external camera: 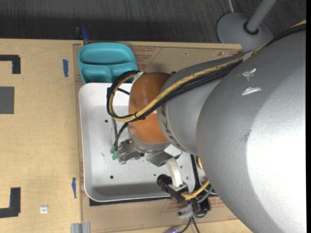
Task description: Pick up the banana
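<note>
The arm (pixel 233 125), grey with an orange band (pixel 146 108) above the wrist, reaches in from the right and covers most of the right half of the view. Its wrist hangs over the middle of a white bin (pixel 95 144) that sits on the tan table (pixel 39 130). The pincer (pixel 119 153) lies at the left end of the wrist, low over the bin floor; green tips mark it, but whether it stands wide or narrow cannot be told, as the wrist body hides much of it. Nothing is seen between its tips. A black and yellow cable (pixel 119 98) loops from the arm out over the far part of the bin. A teal tray (pixel 107 62) stands just beyond the bin's far rim, touching or nearly touching it. Blue tape marks (pixel 65 68) lie on the table to the left of the bin. The banana cannot be made out; the visible bin floor shows small dark specks, and the arm hides the rest.
</note>
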`<state>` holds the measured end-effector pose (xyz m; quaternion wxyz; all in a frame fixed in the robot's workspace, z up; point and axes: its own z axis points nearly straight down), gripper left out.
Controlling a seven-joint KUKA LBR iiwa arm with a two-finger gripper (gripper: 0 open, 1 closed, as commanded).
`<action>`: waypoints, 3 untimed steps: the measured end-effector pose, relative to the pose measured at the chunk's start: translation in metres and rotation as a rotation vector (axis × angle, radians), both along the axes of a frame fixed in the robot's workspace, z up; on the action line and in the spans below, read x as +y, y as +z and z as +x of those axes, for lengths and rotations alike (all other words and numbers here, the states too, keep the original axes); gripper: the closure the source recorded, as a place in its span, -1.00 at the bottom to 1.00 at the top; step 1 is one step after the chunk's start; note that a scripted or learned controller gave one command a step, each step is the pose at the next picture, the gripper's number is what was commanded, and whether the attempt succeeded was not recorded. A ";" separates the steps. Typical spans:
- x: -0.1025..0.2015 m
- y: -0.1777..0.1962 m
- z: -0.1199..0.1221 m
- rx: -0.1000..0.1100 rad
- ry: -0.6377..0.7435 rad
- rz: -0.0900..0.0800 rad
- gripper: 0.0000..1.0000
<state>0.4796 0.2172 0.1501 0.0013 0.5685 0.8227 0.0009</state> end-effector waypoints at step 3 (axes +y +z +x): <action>-0.001 -0.052 0.002 -0.003 0.259 0.001 1.00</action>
